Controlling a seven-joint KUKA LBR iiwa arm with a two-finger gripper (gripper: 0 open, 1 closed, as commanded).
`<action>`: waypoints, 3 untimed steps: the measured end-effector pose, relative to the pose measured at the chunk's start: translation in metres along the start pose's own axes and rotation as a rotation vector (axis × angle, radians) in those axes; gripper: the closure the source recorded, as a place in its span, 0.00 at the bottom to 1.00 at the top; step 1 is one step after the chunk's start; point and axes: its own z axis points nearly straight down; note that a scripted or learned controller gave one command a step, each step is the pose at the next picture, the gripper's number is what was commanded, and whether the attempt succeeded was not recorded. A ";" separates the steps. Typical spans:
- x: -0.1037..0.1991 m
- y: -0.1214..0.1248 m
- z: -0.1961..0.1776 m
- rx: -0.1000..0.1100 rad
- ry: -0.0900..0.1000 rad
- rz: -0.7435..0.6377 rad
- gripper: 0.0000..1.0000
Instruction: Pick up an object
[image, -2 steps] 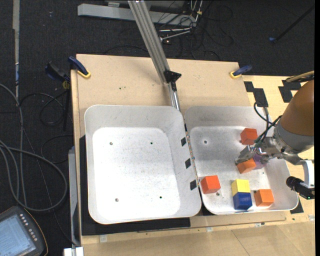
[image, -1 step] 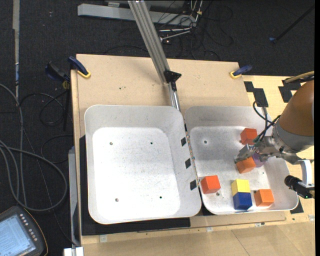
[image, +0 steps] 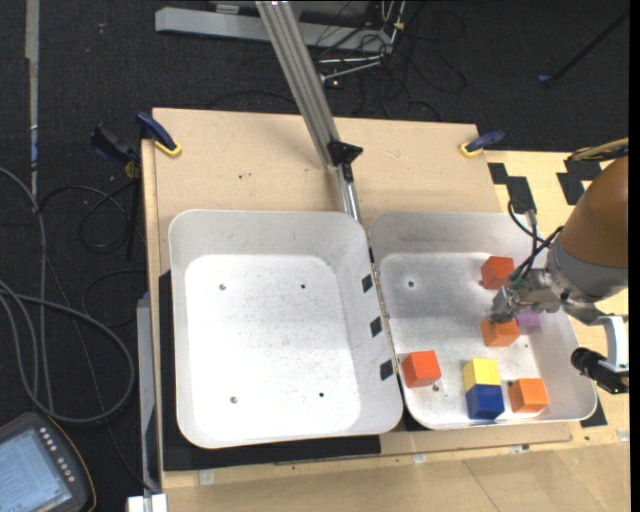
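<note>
The gripper (image: 510, 305) sits low in the right bin (image: 440, 265), directly above an orange block (image: 500, 331) near the bin's far-right side. The view is too coarse at this point to tell whether the gripper is released or clenched, and nothing confirms a hold on the block.

Candidate objects, all in the right bin:
- Orange block under the gripper, with a small purple piece (image: 529, 321) touching or just beside it.
- A second orange cube (image: 497, 270) just behind the gripper.
- A third orange cube (image: 421, 367) near the bin's left wall.
- A yellow cube (image: 481, 373) sitting against a blue cube (image: 485, 400), with a fourth orange cube (image: 528, 395) just beside them.

Handling judgement: the blocks appear to be rigid, light, flat-faced cubes, probably foam or painted wood. They should not deform or break. Grasp across two opposite flat faces, fingers parallel to those faces. The purple neighbour may obstruct one finger.

The bins are shallow white trays with rounded corners and a speckled, matte floor. The left bin (image: 265, 320) adjoins the right one.
</note>
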 end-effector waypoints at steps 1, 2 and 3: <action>0.005 0.007 -0.045 0.015 0.005 -0.001 1.00; 0.007 0.006 -0.089 0.014 0.004 -0.001 1.00; 0.007 0.008 -0.119 0.014 0.004 -0.001 1.00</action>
